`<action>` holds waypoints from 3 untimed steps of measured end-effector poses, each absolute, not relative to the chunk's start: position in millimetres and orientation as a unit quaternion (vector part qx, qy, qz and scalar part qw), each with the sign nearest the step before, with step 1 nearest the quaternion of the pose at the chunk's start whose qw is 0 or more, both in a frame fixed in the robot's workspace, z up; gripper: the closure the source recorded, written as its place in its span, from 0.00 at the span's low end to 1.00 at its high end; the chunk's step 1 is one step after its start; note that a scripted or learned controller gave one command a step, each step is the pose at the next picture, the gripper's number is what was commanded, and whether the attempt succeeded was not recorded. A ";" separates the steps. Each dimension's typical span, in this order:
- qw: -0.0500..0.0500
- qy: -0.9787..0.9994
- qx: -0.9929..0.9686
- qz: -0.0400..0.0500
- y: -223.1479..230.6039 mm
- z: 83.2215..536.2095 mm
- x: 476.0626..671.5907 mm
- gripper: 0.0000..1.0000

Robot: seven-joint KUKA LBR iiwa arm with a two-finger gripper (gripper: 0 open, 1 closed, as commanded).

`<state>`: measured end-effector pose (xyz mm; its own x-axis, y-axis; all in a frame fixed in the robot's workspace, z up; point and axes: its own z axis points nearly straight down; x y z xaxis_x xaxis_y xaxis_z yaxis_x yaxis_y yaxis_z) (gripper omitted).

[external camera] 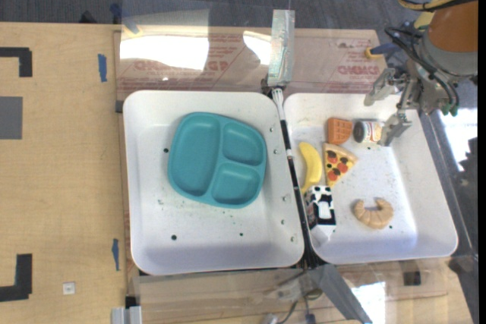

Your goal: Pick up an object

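In the right bin (425, 239) lie a yellow banana (310, 165), a pizza slice (338, 163), an orange square piece (339, 130), a small silver can (367, 132) on its side, a croissant (373, 212) and a black-and-white toy (322, 206). My gripper (387, 111) hangs over the bin's back right part, open, its fingers spread with nothing between them. One fingertip (393, 131) is just right of the can. The other finger (377, 92) is farther back, over the bin's rim.
A teal divided plate (216, 159) lies in the left bin (144, 224). A clear plastic shield (228, 53) and an upright divider (281, 49) stand behind the bins. The arm's orange band and cables (448, 4) fill the upper right corner.
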<state>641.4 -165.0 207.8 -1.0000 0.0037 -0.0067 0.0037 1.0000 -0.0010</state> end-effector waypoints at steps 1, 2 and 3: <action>0.007 0.990 0.137 0.000 -135.6 106.0 635.9 0.00; 0.005 0.912 0.411 -0.001 -100.1 103.1 662.0 0.00; 0.003 0.830 0.558 0.001 -110.8 101.4 661.0 0.00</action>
